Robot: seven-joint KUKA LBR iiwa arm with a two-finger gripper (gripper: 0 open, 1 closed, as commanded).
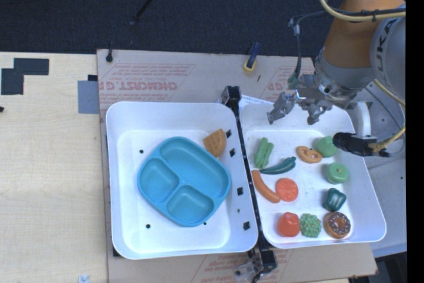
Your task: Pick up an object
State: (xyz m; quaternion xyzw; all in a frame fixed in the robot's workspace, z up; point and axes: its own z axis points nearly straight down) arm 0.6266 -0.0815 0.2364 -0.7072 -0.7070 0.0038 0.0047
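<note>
My gripper [293, 114] hangs over the far edge of the right bin [371, 209], open, with nothing between its fingers. Just below it in that bin lie a green pod [264, 152], a dark green chili [279, 166], an orange pretzel [308, 154] and two green round pieces [325, 146] [337, 173]. Nearer the front are an orange sausage [265, 187], a red tomato [287, 189], a dark green pepper [334, 199], a red piece [288, 224], broccoli [309, 225] and a donut [337, 225].
The left bin [126, 222] holds a blue divided plate [184, 180] and a tan pastry [214, 141] by its right wall. A black divider [242, 169] runs between the bins. A blue and yellow clamp [251, 57] sits on the cardboard behind.
</note>
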